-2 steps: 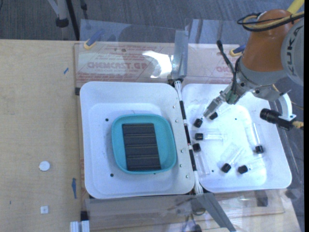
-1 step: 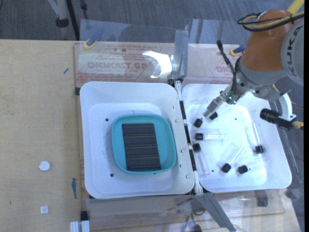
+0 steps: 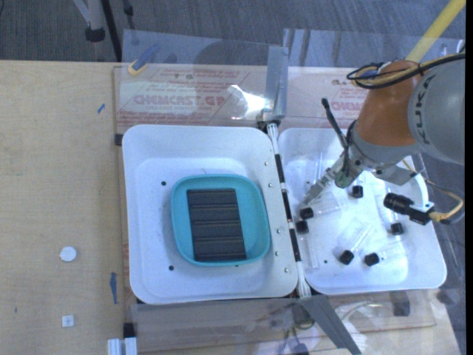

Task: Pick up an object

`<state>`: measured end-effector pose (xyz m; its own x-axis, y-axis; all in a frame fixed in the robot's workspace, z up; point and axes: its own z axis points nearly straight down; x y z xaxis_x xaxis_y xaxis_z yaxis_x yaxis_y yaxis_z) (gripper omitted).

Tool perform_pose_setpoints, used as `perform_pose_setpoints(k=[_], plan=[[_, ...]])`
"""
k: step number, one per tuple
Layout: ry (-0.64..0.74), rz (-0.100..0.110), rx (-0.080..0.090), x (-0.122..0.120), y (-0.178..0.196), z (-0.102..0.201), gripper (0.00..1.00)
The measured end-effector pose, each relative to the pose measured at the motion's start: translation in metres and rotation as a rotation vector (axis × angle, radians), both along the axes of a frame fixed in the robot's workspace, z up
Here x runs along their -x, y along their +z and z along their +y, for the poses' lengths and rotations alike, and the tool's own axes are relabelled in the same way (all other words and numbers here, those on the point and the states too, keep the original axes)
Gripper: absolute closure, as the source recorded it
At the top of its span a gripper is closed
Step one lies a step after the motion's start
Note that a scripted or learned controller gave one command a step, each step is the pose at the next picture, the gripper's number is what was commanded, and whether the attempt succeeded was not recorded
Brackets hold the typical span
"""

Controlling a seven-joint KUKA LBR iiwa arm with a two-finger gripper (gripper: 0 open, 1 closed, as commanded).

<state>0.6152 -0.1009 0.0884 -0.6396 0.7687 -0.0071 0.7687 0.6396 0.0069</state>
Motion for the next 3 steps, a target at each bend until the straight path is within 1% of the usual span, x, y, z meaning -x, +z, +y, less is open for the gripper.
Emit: perform_pose_setpoints(k=[1,2,3], plan=[[-0.003,0.012,-0.003,0.003,0.009,0.0,1.0],[-0.076,0.008,-0.001,-0.032,0.098,0.037,1.0],[0.344,0.006,0.001,-0.002,0.023,-0.001,1.0]])
